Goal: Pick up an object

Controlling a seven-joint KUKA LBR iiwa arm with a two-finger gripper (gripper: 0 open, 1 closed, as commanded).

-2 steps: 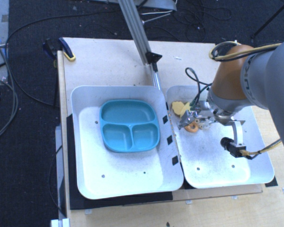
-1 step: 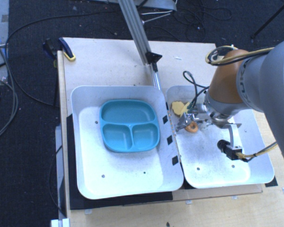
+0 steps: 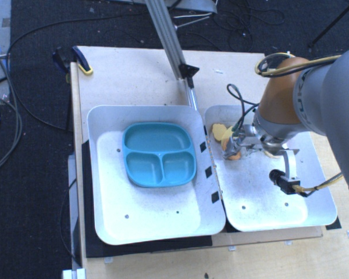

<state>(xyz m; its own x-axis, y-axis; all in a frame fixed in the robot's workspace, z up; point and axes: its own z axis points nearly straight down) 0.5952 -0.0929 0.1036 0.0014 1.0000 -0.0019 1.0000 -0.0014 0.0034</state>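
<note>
The near edge of the pale wooden counter (image 3: 163, 260) is seen at the bottom, and on it two shallow white bins are set side by side. The right bin (image 3: 279, 205) is taken as the landmark. Its near half is bare, speckled white floor. Just to its left, touching along a shared edge marked with small black tabs, the left bin (image 3: 145, 214) is placed, and a blue divided plate (image 3: 160, 154) with three compartments is laid flat in that bin's farther half, well apart from the right bin's contents. Over the right bin's middle, the grey arm (image 3: 328, 97) with its orange band (image 3: 282, 95) is reached in from the right, and a black cable fitting (image 3: 285, 182) is hung beneath the wrist above the bin floor. At the right bin's far left corner, a yellow object (image 3: 222, 132), too small to be named more closely, is found lying against the bin wall. The pincer (image 3: 235, 150) is lowered just beside it, on its near right side, with a small orange-brown piece seen at its tip; whether the pincer is open or closed cannot be told, nor whether anything is gripped. Beyond the right bin, a slanted metal pole (image 3: 166, 31) is seen rising from the counter, and a yellow-handled clamp (image 3: 81, 63) is fixed at the counter's far left corner.
</note>
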